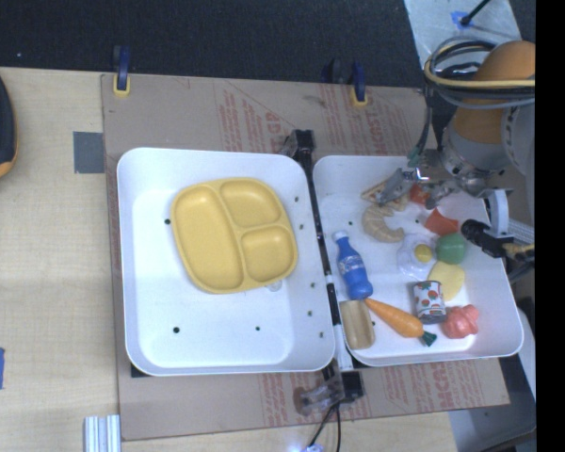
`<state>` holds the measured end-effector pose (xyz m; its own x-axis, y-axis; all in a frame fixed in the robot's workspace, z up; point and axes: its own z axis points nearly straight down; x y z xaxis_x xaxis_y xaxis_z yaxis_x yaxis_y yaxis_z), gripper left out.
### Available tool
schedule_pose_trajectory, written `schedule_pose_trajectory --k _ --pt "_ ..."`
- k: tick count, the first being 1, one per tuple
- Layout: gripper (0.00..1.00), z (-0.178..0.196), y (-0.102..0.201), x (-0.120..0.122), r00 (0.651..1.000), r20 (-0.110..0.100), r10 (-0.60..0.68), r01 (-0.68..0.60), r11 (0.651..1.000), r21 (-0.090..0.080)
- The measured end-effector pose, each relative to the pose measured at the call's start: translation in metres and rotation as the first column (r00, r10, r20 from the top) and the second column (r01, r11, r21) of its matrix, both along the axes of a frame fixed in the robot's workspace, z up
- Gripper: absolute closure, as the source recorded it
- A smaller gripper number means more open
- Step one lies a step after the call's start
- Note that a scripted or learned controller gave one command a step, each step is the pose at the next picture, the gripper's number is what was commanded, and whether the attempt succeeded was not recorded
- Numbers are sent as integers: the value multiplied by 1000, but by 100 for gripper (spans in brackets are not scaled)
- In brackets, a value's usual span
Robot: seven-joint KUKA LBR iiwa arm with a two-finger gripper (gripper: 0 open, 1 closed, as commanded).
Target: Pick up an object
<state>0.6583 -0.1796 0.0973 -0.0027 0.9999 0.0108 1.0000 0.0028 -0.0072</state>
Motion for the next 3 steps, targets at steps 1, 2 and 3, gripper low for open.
schedule_pose_trajectory --k 1,2,3 --pt "0 0 9 -1 1000 5 -1 1 1000 -12" --pt "0 -5 14 -3 1000 -1 2 -2 1000 -10" --pt "0 -5 20 -2 1000 0 3 -3 1000 -10"
